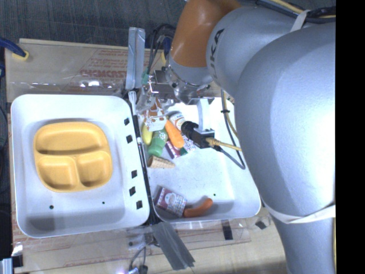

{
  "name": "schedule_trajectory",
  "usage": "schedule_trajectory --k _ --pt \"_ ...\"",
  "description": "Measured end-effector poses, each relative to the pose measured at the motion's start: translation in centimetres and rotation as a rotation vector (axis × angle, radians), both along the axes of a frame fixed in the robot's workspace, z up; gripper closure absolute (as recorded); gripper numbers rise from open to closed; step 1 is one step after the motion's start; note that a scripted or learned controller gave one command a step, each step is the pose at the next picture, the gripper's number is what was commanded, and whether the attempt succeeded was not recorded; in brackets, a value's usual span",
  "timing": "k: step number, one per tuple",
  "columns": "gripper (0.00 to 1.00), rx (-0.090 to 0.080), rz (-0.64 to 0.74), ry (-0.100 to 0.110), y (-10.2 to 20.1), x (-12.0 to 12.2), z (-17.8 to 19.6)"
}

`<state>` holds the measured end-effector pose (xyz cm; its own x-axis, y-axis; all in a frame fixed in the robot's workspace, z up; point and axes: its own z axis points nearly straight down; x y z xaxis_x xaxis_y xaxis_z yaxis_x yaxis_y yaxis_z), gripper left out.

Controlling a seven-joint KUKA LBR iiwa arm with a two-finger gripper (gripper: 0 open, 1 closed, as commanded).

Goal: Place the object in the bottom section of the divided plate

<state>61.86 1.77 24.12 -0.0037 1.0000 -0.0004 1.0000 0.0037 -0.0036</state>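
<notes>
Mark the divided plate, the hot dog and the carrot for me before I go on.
divided plate point(72, 129): camera view, on the ridge between its sections.
hot dog point(198, 208): camera view, middle of its length.
carrot point(174, 133): camera view, middle of its orange body.

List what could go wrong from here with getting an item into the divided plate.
1. The gripper sits over a tight pile: the carrot, green piece and yellow piece touch, so it may grab the wrong item or several.
2. The yellow divided plate lies in the other bin, past the raised divider; a loose item could drop on the way.
</notes>
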Motion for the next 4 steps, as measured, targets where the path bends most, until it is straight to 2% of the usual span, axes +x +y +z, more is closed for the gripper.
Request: schedule_trajectory --k 1,2,3,4 --pt "1.0 -0.001 -0.189 0.004 7.8 -4.6 -5.1" --pt "1.0 0.0 0.055 -0.001 6.0 -2.7 -5.0" --pt "1.0 -0.001 -0.149 0.001 16.2 -3.8 -5.6" --pt "0.0 -0.001 -0.15 0.0 16.1 -3.8 -5.6"
